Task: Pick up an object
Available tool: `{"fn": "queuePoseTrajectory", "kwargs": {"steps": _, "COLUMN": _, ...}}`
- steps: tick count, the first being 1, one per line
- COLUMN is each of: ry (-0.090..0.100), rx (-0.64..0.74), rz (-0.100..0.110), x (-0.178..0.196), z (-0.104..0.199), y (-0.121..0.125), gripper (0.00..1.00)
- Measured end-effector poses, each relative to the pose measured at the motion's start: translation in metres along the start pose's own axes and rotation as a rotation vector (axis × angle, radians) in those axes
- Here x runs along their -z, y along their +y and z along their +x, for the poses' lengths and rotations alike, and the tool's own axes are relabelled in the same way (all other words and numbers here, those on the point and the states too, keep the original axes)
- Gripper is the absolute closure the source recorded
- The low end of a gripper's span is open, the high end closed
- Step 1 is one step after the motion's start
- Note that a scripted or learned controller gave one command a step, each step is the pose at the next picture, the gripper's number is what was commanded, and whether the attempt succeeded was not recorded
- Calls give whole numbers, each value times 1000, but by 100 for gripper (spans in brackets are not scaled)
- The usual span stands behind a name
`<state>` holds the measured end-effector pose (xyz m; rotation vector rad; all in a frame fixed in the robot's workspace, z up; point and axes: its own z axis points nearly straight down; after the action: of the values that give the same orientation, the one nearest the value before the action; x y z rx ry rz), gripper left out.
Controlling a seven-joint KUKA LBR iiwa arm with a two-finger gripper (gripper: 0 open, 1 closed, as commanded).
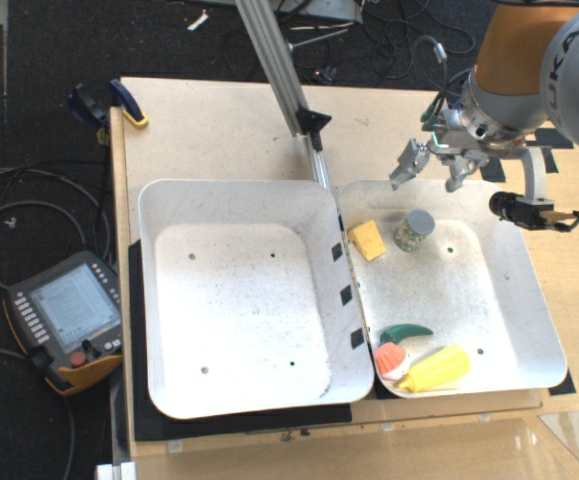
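Note:
In the right bin (509, 298) lie a yellow sponge-like block (367, 239), a small jar with a grey lid (414, 230), a yellow banana-shaped toy (435, 368), a green piece (405, 333) and an orange-white piece (390, 359). My gripper (433, 166) hangs above the bin's far edge, a little beyond and above the jar. Its two fingers stand apart, open, with nothing between them.
The left bin (169, 268) sits beside the right one, with black clips along the shared rim. A slanted metal rail (274, 53) crosses the bench's back. A teach pendant (64, 313) rests on the floor at left, and a clamp (119, 103) grips the bench's far left corner.

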<state>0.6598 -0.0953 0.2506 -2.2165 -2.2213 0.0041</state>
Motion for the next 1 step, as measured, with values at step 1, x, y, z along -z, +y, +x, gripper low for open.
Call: {"fn": "queuePoseTrajectory", "kwargs": {"steps": 1, "ry": -1, "rx": 1, "rz": -3, "x": 2, "z": 0, "y": 0, "gripper": 0}}
